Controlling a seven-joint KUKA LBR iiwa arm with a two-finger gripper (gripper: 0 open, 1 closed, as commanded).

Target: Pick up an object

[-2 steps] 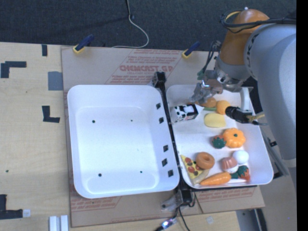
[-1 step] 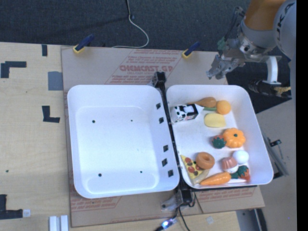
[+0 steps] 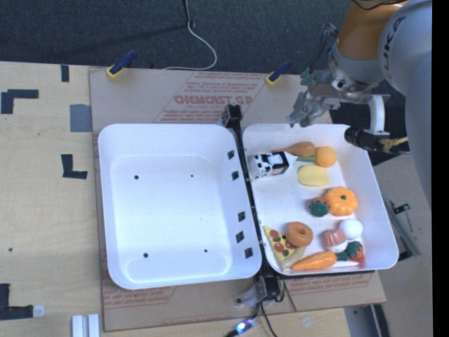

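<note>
The gripper hangs above the right bin's far rim, nothing between its fingers; whether they are parted cannot be told. Just near of it lie a black-and-white toy cow, an orange and a pumpkin.

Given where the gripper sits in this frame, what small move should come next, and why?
Probably lower toward the right white bin: the gripper hangs above its far rim with nothing between its fingers, and the nearest toys, the black-and-white cow figure and orange pear-shaped toy, lie just below.
</note>
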